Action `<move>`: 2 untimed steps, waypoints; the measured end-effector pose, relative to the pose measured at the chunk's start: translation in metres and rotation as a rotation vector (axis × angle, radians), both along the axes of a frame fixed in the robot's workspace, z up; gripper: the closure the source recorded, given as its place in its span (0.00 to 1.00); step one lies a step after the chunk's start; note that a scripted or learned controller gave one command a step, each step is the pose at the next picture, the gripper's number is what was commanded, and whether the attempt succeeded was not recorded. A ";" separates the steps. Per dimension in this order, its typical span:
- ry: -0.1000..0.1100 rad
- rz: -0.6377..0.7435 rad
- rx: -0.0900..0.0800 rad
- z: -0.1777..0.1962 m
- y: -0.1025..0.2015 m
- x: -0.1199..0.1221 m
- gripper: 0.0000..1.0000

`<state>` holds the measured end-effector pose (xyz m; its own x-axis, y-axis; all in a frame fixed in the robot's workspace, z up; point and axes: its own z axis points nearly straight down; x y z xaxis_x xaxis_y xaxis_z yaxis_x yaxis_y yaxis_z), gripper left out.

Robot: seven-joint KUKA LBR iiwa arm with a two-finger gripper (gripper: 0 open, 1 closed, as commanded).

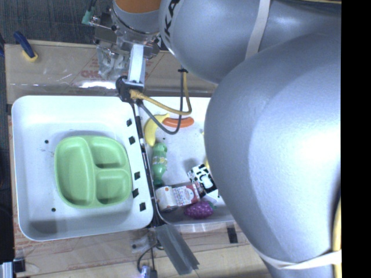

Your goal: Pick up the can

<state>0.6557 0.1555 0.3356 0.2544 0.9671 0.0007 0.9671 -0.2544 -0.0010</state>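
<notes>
Robotics laboratory, test bench seen from above. Identified by a large grey industrial arm [278, 126] reaching over two shallow white bins, left [23, 155] and right [181, 146], joined by black clips [138, 175]. Staged props inside: green divided tray [91, 169], banana [150, 131], purple grapes [199, 209]. Behind, clear sheeting [64, 77] over a bare board, with loose cabling.

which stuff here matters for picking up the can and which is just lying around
For the job:
can, on its side in the right bin

Just lying about:
banana
green bottle
grapes
black-and-white box
orange item
green plate in the left bin
</notes>
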 end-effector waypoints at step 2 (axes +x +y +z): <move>-0.001 0.351 0.000 0.117 -0.001 0.000 1.00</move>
